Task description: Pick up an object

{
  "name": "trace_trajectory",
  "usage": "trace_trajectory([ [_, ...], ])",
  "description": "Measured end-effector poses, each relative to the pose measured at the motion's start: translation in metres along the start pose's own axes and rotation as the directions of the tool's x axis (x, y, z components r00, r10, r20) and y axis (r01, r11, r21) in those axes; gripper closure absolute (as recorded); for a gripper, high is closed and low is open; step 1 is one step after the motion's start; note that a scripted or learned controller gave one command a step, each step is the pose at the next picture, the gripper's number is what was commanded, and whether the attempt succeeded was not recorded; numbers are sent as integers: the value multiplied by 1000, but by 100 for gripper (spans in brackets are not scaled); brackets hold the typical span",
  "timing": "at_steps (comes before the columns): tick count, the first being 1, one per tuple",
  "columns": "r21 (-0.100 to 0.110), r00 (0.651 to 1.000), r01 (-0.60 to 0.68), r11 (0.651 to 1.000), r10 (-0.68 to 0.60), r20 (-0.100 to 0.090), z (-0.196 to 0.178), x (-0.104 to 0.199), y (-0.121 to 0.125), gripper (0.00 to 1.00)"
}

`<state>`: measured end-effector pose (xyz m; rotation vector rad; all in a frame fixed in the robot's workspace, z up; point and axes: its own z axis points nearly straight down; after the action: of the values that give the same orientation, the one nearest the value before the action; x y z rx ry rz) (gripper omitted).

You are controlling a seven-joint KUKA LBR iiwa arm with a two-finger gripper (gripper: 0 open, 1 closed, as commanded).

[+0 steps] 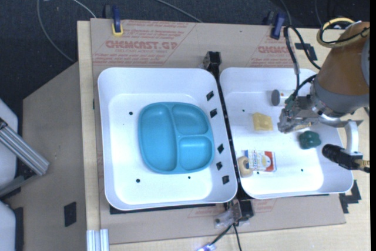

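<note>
You are looking down at a slant on a surface (147, 38) carrying two shallow white bins side by side, with the grey arm (343, 76) coming in from the right of the view. Its end effector (289, 121) hangs low inside the right bin (247, 82), and you cannot tell from here whether it is spread or closed; nothing can be seen held in it. The step in hand looks like the approach before a grasp, with no object lifted yet. Several candidates lie around it: a pale yellow block (262, 121) just to its left in the view, a dark green rounded object (308, 139) just below and to its right, a small grey cylinder (275, 97) a little above it, and a flat packet (257, 161) printed in red, white and blue below and to its left. The next move likely calls for settling over one of them, most plausibly the yellow block or the green object, closing on it and lifting straight up. Well to the left of the end effector, the left bin (111, 126) holds a blue divided plate (176, 137). The packet's print is too small to read. Reddish lettering on the surface beyond the bins appears to read "CHEMCAST", repeated, though it is faint.
</note>
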<state>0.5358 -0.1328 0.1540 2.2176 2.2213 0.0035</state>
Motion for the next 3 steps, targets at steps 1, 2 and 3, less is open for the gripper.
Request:
trace_trajectory([
  [1, -2, 1000, 0, 1000, 0, 0, -45, 5, -1, 100],
  [2, -1, 1000, 0, 1000, 0, 1, -98, 5, 0, 100],
  [3, 0, 1000, 5, 1000, -5, -2, -103, 52, 28, 100],
])
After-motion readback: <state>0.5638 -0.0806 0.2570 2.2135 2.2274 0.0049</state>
